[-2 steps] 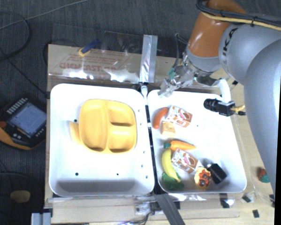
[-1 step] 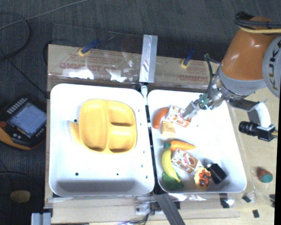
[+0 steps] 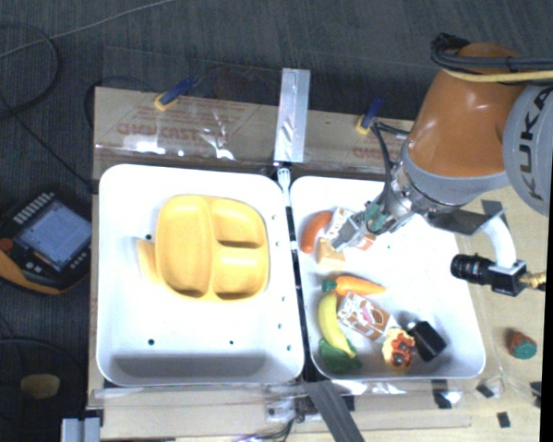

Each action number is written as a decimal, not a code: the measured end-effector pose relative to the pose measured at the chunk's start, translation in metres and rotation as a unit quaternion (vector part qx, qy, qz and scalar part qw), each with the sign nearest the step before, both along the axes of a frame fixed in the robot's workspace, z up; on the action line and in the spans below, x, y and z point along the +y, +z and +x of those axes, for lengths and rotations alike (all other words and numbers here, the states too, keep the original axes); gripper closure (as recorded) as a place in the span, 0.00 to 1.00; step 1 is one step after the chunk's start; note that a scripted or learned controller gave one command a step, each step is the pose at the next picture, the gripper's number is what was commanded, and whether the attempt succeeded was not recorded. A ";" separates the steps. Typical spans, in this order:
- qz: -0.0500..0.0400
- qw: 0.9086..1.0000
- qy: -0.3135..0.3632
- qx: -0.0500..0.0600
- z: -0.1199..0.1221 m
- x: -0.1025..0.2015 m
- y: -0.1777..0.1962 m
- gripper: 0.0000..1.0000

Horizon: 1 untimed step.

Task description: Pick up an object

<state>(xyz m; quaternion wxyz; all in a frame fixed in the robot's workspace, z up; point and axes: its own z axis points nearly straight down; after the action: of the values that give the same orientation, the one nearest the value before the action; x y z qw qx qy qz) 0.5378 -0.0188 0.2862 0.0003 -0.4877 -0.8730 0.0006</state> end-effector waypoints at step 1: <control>0.000 0.996 -0.094 0.000 -0.022 0.035 0.037 1.00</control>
<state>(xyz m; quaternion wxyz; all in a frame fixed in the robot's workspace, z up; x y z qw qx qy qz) 0.5159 0.0164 0.3230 0.0002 -0.5679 -0.8231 0.0006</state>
